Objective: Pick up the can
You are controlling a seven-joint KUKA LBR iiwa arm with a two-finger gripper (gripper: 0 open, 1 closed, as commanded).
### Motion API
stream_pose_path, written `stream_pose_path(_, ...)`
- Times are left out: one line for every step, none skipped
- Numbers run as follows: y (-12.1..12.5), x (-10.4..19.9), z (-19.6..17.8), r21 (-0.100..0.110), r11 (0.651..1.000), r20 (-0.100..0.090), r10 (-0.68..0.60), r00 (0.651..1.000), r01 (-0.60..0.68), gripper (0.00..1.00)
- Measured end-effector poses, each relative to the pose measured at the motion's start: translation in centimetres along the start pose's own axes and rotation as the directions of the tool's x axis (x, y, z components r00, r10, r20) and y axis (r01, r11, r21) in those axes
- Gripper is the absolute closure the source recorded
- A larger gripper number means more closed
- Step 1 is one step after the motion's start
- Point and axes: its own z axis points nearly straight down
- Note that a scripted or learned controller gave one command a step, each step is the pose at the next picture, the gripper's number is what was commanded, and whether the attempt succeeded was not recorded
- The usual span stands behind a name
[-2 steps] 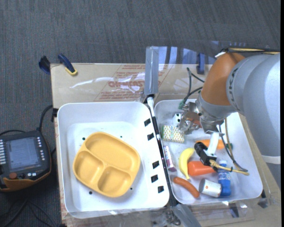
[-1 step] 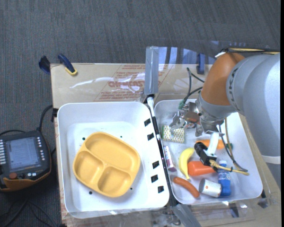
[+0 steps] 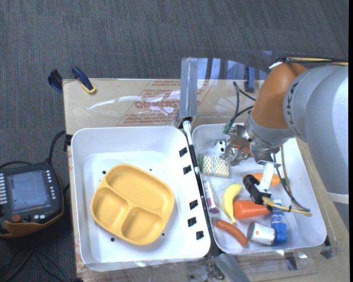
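The can (image 3: 269, 231) lies on its side near the front right corner of the right bin (image 3: 313, 213); it has a blue body and a pale end facing left. My gripper (image 3: 234, 150) hangs over the back left part of that bin, well behind the can and apart from it. Nothing shows between it and the can except other objects.
In the right bin lie a checkered pad (image 3: 216, 166), a small die (image 3: 222, 147), a banana (image 3: 230, 200), an orange bottle-like piece (image 3: 250, 209), a red sausage (image 3: 232, 232) and a marker (image 3: 209, 195). The left bin (image 3: 82, 151) holds a yellow divided plate (image 3: 132, 203).
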Motion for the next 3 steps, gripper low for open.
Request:
stream_pose_path(5.5, -8.0, -16.4, 0.01, 0.999, 0.012, 0.033, 0.999, -0.033, 1.0)
stream_pose_path(5.4, -7.9, -16.4, 0.011, 0.999, 0.012, 0.031, 0.999, -0.031, 0.0)
stream_pose_path(3.3, -1.0, -5.9, 0.018, 0.999, 0.011, 0.041, 0.999, -0.041, 0.0)
